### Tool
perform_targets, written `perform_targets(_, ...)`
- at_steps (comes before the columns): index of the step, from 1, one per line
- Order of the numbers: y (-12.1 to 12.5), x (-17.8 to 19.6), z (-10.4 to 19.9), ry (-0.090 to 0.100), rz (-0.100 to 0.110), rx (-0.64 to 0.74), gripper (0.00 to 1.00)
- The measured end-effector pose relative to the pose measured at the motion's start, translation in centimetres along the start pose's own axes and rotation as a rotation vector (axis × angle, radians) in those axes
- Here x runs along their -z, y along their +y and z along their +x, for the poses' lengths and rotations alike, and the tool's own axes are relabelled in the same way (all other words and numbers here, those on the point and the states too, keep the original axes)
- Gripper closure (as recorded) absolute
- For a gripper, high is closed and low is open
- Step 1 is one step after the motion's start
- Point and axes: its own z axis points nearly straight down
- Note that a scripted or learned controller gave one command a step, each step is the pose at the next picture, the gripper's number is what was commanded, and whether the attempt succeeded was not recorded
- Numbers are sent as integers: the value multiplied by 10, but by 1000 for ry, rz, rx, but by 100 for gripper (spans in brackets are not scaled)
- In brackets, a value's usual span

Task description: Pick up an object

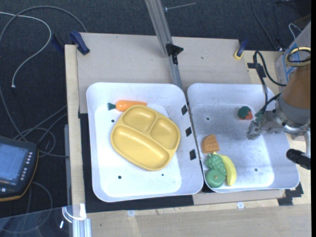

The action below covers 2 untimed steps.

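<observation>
In the right bin (276, 179), my tool (256, 131) sits low just beside a small red-and-green toy (244, 113); whether it is apart or together, I cannot tell.

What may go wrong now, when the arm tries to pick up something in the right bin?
1. The end effector sits just below the small red-green toy, apart from it; closing here would probably catch nothing.
2. The banana, grapes and green apple touch each other in the right bin's corner, so a grasp there may push neighbours or hit the wall.
</observation>
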Motion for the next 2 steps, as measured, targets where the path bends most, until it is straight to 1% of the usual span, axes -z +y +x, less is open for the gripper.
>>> perform_targets(1,-1,64,1,-2,-3,1,100)
perform_targets(2,1,115,1,-2,-4,1,100)
